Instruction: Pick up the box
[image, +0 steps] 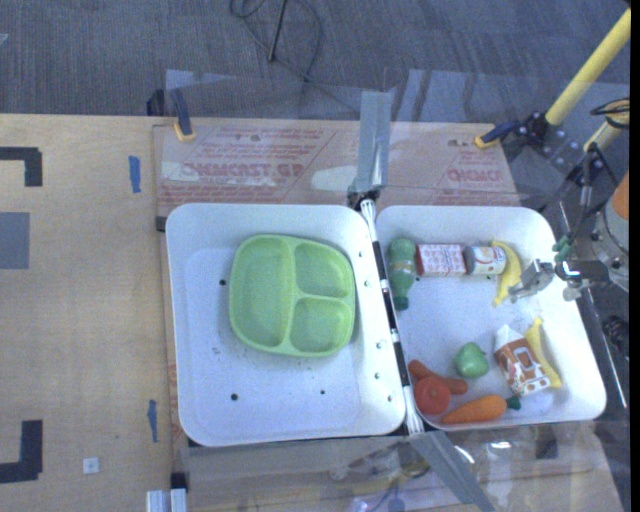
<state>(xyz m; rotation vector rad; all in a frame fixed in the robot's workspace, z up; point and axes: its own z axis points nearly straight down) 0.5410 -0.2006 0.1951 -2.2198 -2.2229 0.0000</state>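
Two white bins sat side by side on the bench. The left bin (200, 400) held a green tray (293, 295) with three parts. The right bin (575, 400) held the toy food. The box (523, 365), orange and white, lay near the front right corner of that bin, tilted a bit. A banana (545, 352) lay right along its right side. A green apple (471, 360) sat just to its left. An orange carrot (474, 409) and a red thing (432, 392) lay along the front wall. At the back lay a green bottle (401, 270), a red and white pack (443, 260), a small can (486, 259) and one more banana (508, 270). The gripper (533, 281) hung over the right side of the bin, near that back banana and well apart from the box. Nothing was between its fingers, and I could not tell if they were apart or together.
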